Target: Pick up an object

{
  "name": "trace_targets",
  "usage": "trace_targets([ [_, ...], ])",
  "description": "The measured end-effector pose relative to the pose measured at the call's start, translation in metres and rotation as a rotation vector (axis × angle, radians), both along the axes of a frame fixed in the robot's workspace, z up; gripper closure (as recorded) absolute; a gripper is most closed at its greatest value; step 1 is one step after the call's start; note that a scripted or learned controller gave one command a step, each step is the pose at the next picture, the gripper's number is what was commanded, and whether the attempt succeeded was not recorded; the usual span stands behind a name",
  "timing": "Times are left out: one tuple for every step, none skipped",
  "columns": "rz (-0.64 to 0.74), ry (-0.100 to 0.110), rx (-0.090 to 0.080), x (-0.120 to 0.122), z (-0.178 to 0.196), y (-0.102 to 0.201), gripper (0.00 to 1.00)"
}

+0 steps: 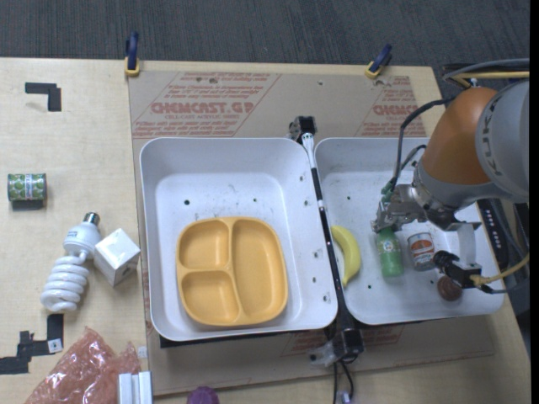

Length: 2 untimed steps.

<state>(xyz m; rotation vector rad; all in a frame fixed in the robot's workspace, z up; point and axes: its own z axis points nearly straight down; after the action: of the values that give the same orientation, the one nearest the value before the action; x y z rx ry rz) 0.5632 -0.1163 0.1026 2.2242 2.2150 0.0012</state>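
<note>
Here the pincer (389, 219) sits low in the right bin (364, 303), right at the top of the green bottle (390, 255); whether it is spread or pinching I cannot tell. Risk, as I judge it: the bottle lies flat with a small can (420, 250) just beside it and a banana (347, 252) near, so an off-centre close could roll it or nudge the can. The left bin (160, 183) holds a yellow tray (231, 270); the right bin also holds a brown object (449, 289).
</note>
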Motion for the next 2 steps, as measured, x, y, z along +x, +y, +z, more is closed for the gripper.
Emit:
trace_targets([
  [0.004,0.001,0.001,-0.044,0.09,0.057,1.0],
  [0.003,0.003,0.001,-0.066,0.09,0.083,1.0],
])
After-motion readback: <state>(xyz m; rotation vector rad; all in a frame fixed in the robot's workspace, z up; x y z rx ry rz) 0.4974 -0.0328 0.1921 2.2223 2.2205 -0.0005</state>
